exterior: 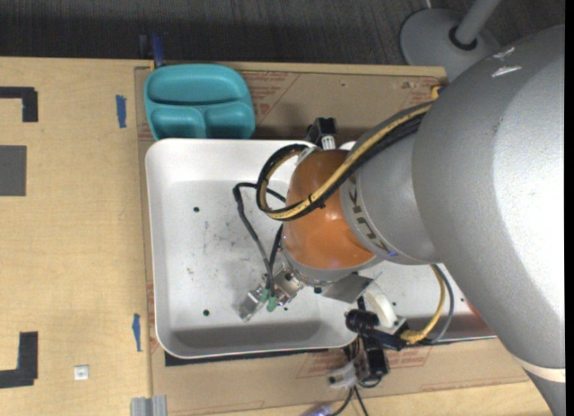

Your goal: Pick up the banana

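My arm's orange band (327, 217) and grey wrist hang over the middle of the left white bin (179, 226) and cover much of its floor. Below the wrist a small grey and green part of the gripper (261, 299) pokes out low over the bin floor near the front wall. Whatever lies under the wrist is hidden. Black and yellow cables (269, 192) loop off the wrist above the bin.
A teal two-compartment tray (199, 100) stands just behind the bin's back left corner. The brown bench (72, 226) stretches to the left, marked with black and blue tape. The bin floor on the left is bare with dark scuffs.
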You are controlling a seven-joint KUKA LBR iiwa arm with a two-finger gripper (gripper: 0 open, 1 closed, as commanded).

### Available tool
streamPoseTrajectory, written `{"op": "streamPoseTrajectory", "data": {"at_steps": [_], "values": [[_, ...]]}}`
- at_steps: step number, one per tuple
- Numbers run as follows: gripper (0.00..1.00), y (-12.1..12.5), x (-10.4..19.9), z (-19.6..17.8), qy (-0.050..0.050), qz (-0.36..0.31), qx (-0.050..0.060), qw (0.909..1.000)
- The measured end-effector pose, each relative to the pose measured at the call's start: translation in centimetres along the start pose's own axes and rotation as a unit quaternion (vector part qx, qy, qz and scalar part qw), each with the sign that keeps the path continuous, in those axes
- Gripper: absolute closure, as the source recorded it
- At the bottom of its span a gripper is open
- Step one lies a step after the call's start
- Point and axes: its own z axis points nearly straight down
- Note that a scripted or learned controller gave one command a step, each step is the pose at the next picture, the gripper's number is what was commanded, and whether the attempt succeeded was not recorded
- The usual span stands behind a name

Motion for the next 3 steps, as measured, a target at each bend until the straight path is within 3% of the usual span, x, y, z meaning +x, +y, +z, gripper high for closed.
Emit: {"op": "streamPoseTrajectory", "data": {"at_steps": [1,2,3], "values": [[0.0,6.0,3.4,0.7,-0.001,0.07,-0.002,0.9976],[0.0,4.3,4.9,-4.6,0.0,0.329,0.0,0.9443],[0.0,4.6,5.8,0.6,0.0,0.39,0.0,0.9208]]}}
